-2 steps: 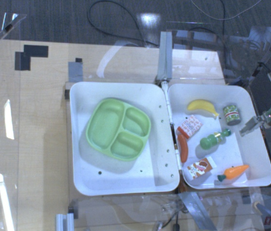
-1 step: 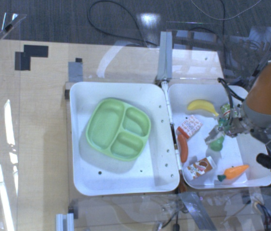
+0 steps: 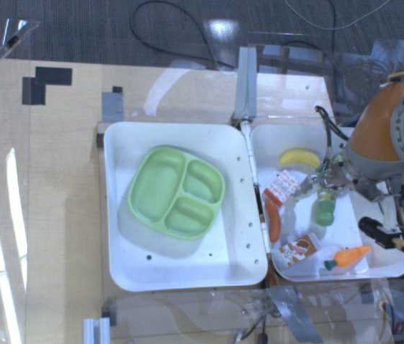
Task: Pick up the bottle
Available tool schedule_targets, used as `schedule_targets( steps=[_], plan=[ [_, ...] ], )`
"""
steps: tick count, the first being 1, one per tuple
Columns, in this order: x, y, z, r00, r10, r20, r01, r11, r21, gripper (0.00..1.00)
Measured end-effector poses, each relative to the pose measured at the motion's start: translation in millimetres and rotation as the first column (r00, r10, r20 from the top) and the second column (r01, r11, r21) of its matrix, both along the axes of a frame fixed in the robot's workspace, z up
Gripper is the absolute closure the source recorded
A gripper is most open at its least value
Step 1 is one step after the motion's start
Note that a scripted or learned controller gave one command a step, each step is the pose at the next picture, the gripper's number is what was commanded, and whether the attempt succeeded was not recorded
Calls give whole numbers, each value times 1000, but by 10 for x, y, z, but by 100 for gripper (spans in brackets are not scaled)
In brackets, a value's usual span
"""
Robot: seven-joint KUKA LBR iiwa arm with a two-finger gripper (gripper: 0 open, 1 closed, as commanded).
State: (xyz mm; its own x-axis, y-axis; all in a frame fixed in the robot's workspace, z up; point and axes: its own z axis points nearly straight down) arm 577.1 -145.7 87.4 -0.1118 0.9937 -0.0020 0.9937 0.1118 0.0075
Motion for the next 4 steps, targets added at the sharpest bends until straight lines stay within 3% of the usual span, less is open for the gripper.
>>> schedule_targets(
  steps=[1,2,3,4],
  plan=[
    [30,16,109,1000,9,6,-9,1000,-1,100],
    [415,565,1146,999,-49,-2,49,999,0,100],
    [238,-46,66,998,-59,-7,59,998,0,100],
    [419,576,1360,989,-146,-2,146,989,0,100]
  ],
)
